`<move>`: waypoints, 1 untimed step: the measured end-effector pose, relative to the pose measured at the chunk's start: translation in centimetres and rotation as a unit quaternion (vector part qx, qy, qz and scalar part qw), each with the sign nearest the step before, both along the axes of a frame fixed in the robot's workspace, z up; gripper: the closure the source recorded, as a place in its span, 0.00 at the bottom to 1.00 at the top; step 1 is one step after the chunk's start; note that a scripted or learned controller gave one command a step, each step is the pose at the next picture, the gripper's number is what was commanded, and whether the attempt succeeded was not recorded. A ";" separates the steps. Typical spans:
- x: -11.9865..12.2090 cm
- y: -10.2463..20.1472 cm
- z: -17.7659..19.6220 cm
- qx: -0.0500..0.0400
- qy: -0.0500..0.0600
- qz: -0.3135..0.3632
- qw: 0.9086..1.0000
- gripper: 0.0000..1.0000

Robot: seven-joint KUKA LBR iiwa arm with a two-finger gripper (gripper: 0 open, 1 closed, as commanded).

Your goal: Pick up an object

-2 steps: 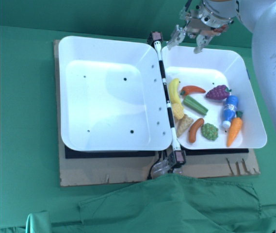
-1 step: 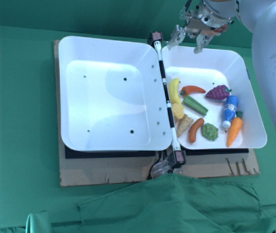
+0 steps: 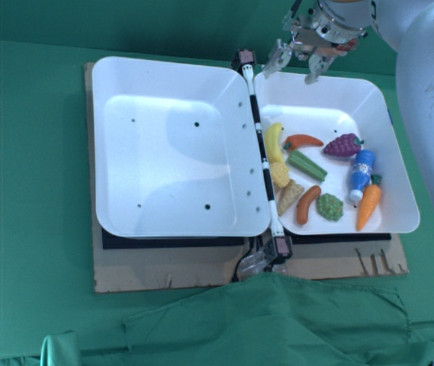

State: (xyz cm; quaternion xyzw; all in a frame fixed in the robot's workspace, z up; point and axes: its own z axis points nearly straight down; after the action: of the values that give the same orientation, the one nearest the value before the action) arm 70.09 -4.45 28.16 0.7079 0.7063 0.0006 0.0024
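The gripper (image 3: 299, 62) hangs with jaws spread and empty above the right bin's (image 3: 397, 139) far rim; best descend squarely onto the isolated carrot (image 3: 368, 204).

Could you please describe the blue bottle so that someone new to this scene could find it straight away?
Look in the right-hand white bin, where the toy foods lie, and go to its right side. The blue bottle lies there between the purple grapes and the orange carrot. It is the only blue item, with a white band.
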 end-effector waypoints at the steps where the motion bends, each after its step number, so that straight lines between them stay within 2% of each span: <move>1: 0.1 0.0 1.5 -0.001 -0.004 -0.001 1.000 1.00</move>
State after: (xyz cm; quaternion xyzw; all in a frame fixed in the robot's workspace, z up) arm 70.21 -4.48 29.61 0.7084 0.7058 0.0027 0.0056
